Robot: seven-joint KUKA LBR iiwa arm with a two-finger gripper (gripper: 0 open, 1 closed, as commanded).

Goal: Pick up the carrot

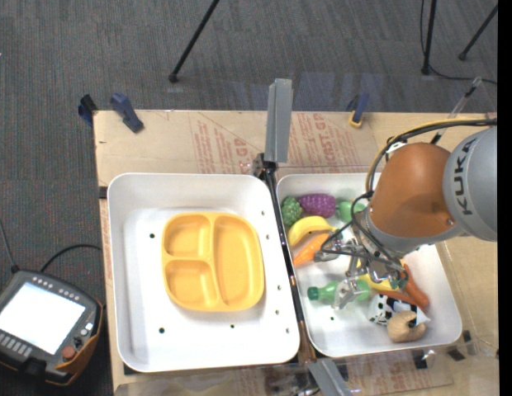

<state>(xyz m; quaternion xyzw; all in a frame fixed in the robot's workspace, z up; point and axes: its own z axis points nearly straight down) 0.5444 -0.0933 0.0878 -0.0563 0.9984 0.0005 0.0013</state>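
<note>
Toward the left side of the right bin (451,313) lies the carrot (306,252), a short orange piece angled near-left to far-right, just beside the yellow banana (305,228) and partly hidden by the arm. Over the bin's middle hangs the gripper (361,280), its metal fingers spread apart with nothing between them, right of the carrot and just above a green bottle (324,290).

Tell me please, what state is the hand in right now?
Hand: over the right bin, amid the toy food; open or closed cannot be told, and no carrot is seen in it.
</note>
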